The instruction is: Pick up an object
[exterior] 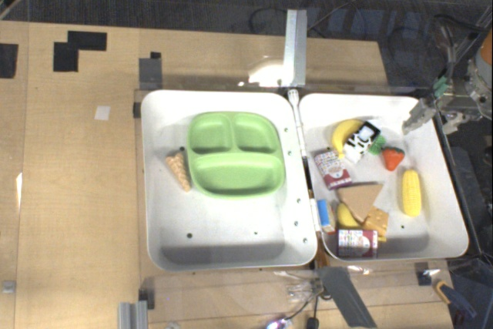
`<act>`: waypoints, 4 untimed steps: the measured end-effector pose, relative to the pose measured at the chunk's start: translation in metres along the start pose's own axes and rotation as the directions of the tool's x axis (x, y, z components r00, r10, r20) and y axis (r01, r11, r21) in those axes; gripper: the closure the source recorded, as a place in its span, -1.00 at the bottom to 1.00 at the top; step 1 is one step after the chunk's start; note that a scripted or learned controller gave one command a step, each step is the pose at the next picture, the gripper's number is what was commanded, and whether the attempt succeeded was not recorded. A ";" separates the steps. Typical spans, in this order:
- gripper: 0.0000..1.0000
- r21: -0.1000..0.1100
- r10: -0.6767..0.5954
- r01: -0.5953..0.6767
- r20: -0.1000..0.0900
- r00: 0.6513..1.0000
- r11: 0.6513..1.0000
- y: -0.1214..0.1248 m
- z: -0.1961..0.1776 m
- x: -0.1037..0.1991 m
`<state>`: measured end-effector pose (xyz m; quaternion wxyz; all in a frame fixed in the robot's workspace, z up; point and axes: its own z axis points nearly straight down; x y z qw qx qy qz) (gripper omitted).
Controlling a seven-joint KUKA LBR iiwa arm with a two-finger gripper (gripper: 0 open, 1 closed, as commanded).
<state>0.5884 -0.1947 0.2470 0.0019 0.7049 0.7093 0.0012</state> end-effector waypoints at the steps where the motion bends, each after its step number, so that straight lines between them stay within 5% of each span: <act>1: -1.00 0.001 0.103 -0.103 -0.001 0.995 0.995 0.054 0.081 0.070; 2: -1.00 -0.001 0.164 -0.164 -0.001 0.986 0.986 0.040 0.151 0.068; 3: 1.00 -0.006 0.160 -0.160 -0.002 0.987 0.987 0.042 0.139 0.069; 4: 1.00 -0.002 0.148 -0.148 -0.001 0.989 0.989 0.082 0.036 0.136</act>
